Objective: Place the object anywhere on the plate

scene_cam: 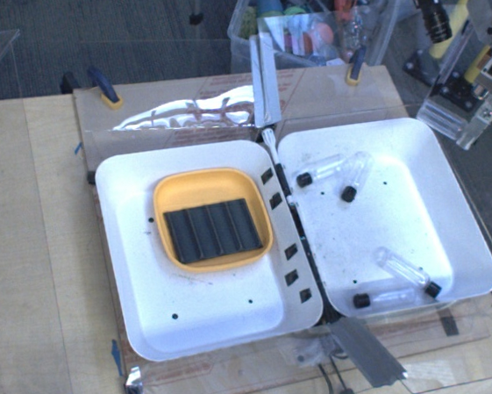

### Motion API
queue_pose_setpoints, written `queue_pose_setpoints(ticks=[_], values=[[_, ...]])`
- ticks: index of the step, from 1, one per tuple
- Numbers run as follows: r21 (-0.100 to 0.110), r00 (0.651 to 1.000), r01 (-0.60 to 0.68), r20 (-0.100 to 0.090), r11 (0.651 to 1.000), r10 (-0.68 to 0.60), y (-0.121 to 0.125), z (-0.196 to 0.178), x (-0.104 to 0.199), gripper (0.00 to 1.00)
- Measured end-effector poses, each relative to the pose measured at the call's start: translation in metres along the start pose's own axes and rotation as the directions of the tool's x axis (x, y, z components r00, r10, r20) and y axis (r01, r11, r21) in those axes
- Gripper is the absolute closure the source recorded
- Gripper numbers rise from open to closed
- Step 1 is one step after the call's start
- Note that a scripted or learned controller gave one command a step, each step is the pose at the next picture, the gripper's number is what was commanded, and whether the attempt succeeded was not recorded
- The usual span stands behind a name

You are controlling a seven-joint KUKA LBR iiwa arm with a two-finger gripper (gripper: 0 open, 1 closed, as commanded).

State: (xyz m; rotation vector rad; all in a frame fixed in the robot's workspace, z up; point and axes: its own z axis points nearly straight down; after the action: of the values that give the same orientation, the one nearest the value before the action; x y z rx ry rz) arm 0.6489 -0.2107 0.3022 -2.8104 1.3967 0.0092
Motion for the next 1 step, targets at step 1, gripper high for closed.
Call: queue_pose_setpoints(ticks=[1], values=[[0.004,0.964,0.266,-0.007,0.964,-0.266,-0.0173,-0.0572,0.0085,1.00]])
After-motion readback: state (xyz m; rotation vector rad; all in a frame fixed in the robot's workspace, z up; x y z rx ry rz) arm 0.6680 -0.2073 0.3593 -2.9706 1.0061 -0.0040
